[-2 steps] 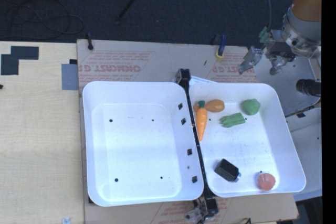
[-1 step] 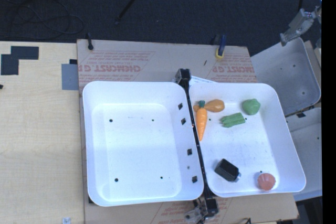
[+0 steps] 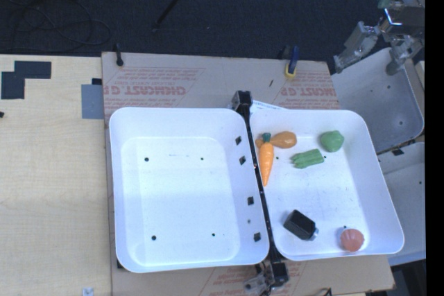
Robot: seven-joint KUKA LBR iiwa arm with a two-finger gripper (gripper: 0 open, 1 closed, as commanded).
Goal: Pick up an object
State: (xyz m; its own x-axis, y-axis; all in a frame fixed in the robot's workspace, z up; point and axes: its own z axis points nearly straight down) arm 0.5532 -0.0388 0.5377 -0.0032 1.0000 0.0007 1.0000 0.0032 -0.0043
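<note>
The right bin [image 3: 378, 184] holds several objects. An orange carrot [image 3: 265, 163] lies along its left wall, touching an orange oval piece [image 3: 284, 140]. A green lump [image 3: 331, 141] sits at the back, with a long green piece [image 3: 307, 159] just in front of it. Near the front lie a black block [image 3: 300, 224] and a reddish ball [image 3: 352, 240]. The gripper [image 3: 352, 52] hangs at the upper right, over the grey plate behind the right bin and well away from every object. Nothing shows between its tips.
The left bin [image 3: 125, 149] sits against the right one, joined along a black divider [image 3: 253, 170]. A grey metal plate [image 3: 388, 100] lies behind the right bin. A blue-and-yellow clamp [image 3: 292, 62] stands at the board's back edge.
</note>
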